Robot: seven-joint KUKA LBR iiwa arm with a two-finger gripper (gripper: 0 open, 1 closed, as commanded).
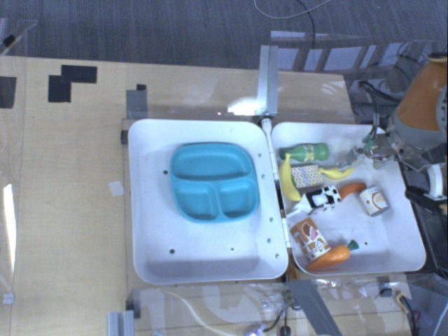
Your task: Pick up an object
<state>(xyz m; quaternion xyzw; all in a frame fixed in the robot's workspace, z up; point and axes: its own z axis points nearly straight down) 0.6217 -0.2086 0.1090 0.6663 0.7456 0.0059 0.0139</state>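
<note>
The right bin (409, 247) holds several small items. At its back lies a green bottle (308, 152). A yellow banana (285, 180) curves along the left wall, beside a patterned box (306, 176) and a second yellow piece (338, 171). A black-and-white cow toy (323, 198) sits mid-bin beside an orange stick (351, 187). A small white carton (374, 201) stands to the right. Near the front lie a printed can (310, 236) and a carrot (329, 256). My gripper (372, 148) hangs over the bin's back right part, apart from the items, nothing visibly held.
The left bin (150, 257) bears a blue divided plate (213, 181). A metal divider post (269, 75) rises behind the two bins. The arm's orange band (423, 100) and cables crowd the right edge.
</note>
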